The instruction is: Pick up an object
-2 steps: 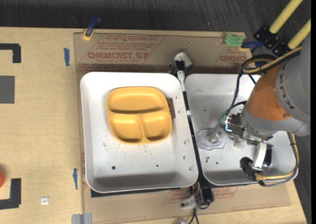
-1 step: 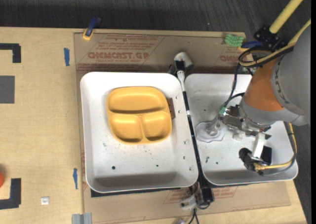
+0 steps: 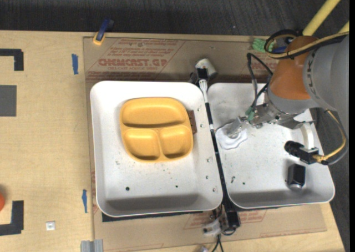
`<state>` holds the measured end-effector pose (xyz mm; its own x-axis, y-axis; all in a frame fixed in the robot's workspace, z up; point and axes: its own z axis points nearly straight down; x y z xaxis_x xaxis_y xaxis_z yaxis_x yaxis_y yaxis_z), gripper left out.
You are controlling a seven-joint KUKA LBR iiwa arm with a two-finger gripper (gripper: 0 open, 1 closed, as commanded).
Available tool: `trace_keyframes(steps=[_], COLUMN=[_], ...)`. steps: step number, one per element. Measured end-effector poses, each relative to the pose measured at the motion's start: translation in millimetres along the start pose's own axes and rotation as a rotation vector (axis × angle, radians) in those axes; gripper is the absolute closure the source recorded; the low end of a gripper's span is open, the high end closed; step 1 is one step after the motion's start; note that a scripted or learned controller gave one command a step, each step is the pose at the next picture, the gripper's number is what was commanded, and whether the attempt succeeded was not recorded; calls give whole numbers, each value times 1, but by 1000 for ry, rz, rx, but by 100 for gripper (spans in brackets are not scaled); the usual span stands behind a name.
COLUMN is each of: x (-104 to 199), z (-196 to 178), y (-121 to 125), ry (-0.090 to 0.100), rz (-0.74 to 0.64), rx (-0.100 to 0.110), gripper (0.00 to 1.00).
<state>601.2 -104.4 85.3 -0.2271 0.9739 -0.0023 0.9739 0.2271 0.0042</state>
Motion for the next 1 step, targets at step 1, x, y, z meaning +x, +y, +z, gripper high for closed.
trace_keyframes(steps=[1], x=[1], z=[-12], y=[2], ry=[-1], rz=[-2], rx=[-4], gripper=[100])
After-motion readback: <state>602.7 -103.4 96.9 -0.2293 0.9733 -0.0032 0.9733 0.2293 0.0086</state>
